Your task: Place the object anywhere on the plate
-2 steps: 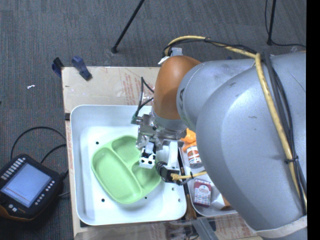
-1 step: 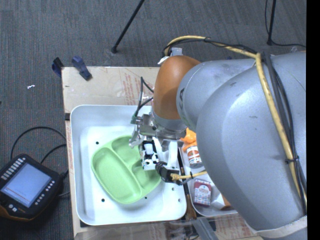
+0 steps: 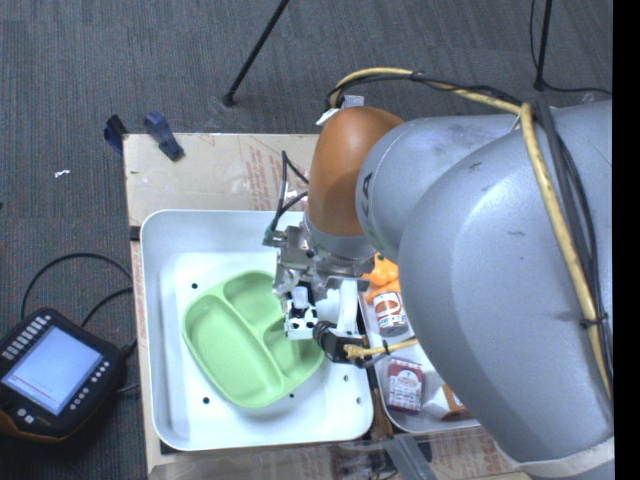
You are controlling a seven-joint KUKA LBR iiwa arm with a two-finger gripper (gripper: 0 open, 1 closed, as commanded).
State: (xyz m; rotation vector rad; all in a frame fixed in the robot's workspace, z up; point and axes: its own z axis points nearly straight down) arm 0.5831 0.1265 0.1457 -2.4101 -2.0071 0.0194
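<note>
A light green divided plate (image 3: pixel 240 343) lies in the left white bin (image 3: pixel 165 268), tilted towards the bin's front right. My gripper (image 3: pixel 310 303) hangs under the orange wrist band, over the plate's right rim. Directly below it is a small black-and-white object (image 3: pixel 298 320), above the plate's right compartment. The wrist hides how that object is held and whether it touches the plate. A yellow cable runs from the gripper's black fitting (image 3: pixel 332 341) towards the right.
The big grey arm covers most of the right bin. There I see an orange item (image 3: pixel 384 268), a small bottle with a dark label (image 3: pixel 390 311) and a red packet (image 3: pixel 404 384). A teach pendant (image 3: pixel 50 373) lies on the floor at left; blue clamps (image 3: pixel 160 134) grip the board's back left corner.
</note>
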